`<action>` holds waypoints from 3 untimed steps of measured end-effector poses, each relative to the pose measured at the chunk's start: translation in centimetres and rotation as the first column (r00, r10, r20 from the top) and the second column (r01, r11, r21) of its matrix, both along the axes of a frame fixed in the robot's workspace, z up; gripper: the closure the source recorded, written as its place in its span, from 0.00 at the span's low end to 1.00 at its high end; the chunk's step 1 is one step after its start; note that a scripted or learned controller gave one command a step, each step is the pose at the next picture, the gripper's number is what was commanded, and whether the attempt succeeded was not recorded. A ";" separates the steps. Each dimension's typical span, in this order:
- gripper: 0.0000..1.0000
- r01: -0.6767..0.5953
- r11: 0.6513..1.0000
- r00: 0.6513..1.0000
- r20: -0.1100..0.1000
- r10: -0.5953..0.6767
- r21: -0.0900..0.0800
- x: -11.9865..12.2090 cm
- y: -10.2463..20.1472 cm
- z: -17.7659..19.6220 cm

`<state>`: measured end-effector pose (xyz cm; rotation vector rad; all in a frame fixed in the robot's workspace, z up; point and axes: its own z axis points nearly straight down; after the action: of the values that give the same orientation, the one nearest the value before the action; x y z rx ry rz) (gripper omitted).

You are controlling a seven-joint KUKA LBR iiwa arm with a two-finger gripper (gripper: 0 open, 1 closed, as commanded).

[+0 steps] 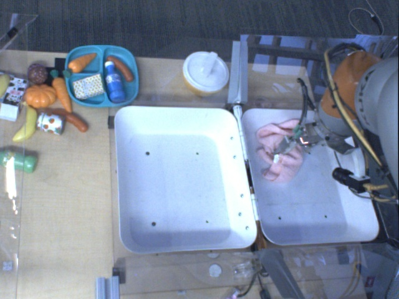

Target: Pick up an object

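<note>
A crumpled pink cloth (279,151) lies in the upper left part of the right bin (324,217). My gripper (287,146) reaches in from the right and sits low over the middle of the cloth, touching or nearly touching it. The grey arm with its orange band (352,73) rises behind it at the bin's right side. The gripper's tip hides part of the cloth.
The left bin (181,179) sits beside the right one, with a metal divider (246,167) between them. On the bench to the left are a teal divided plate (103,73) with toy food, a banana (26,126), a pumpkin (40,96) and a white lidded cup (206,71).
</note>
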<state>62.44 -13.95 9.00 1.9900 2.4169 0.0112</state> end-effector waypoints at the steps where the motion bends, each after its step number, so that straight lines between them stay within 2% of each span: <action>1: 0.00 -0.066 0.998 0.998 -0.005 0.066 -0.001 0.1 -0.2 0.2; 2: 0.00 -0.081 0.997 0.997 0.001 0.081 -0.002 -1.1 1.7 0.1; 3: 0.00 -0.238 0.971 0.971 0.002 0.238 -0.005 -1.0 4.3 0.1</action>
<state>61.47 -9.60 9.11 1.6835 2.6343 0.0096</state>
